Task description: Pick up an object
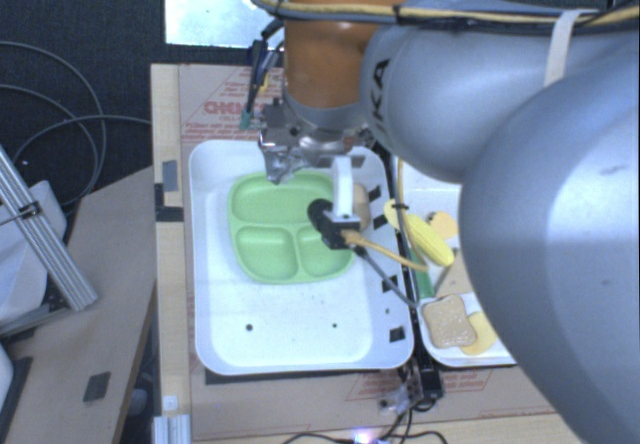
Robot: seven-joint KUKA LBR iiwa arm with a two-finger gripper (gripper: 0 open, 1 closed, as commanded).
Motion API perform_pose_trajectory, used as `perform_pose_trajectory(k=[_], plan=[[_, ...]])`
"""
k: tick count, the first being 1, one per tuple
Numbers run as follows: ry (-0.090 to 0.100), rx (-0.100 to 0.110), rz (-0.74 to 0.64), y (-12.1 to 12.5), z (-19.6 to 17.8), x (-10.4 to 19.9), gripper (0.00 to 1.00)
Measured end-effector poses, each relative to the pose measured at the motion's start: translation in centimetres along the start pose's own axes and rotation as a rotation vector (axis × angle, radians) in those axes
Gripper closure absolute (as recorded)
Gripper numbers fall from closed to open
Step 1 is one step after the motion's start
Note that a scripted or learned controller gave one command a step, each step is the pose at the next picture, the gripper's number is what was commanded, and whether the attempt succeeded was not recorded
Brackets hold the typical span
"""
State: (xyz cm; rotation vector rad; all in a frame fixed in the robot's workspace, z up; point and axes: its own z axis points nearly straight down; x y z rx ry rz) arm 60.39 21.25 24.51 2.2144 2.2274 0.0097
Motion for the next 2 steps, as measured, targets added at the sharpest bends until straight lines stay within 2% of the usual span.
perform_pose_trajectory(k=[1,2], plan=[[-0.003,0.007,0.001,-3.0,1.1,2.1,1.0],[0.004,-0.015,0.0,-1.3,-25.1,2.3,1.0]])
